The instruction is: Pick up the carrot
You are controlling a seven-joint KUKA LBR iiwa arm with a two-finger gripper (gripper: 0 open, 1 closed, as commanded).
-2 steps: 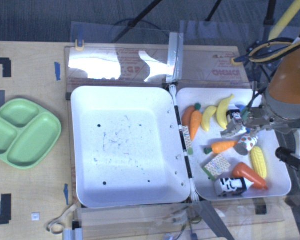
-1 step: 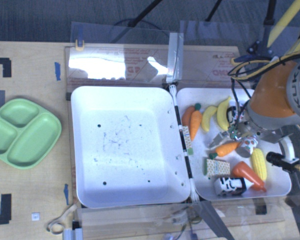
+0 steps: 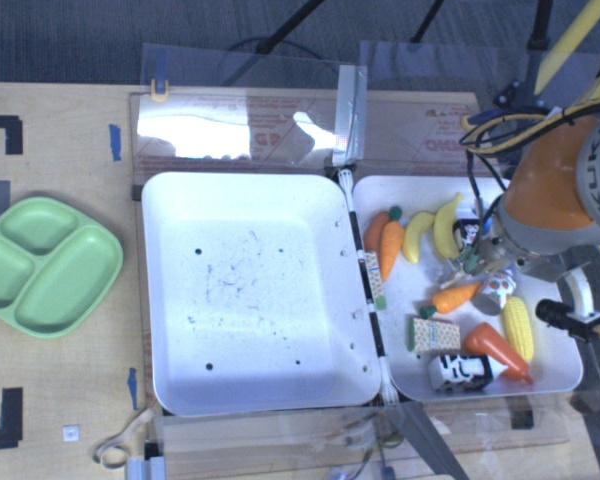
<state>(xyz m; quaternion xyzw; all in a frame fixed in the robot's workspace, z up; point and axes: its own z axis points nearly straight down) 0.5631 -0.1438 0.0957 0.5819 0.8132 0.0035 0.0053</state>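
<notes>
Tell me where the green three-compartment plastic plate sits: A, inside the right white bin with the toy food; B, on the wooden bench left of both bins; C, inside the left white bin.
B: the green three-compartment plastic plate lies on the wooden bench, apart from and left of the left white bin.

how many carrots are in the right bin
3, maybe more hidden under the arm: one carrot by the divider at the bin's left, one mid-bin beside the gripper, one near the front by the corn.
</notes>
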